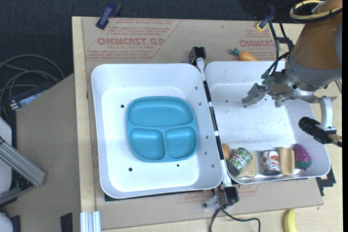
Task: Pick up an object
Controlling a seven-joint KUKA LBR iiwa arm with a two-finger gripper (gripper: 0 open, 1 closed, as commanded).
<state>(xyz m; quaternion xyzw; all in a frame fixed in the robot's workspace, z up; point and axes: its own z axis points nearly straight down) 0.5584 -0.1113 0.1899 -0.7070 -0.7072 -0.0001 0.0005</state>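
The pick looks not yet made. The grey two-finger gripper (255, 96) hovers over the far bare floor of the right white bin (239, 76), jaws spread and holding nothing. The candidates lie along that bin's near wall: a green-labelled round jar (240, 160), a red-and-white can (270, 160), a tan bread-like block (286, 160) and a magenta plum-shaped toy (302, 156), packed touching one another. The left white bin (109, 89) holds a blue three-compartment plastic tray (161, 127).

I see my arm (318, 46) reaching in from the right, its orange band above the grey wrist. The end effector (255, 96) sits at its leftmost tip, pointed left and slightly down, with the wrist just to its right and the orange segment above that.
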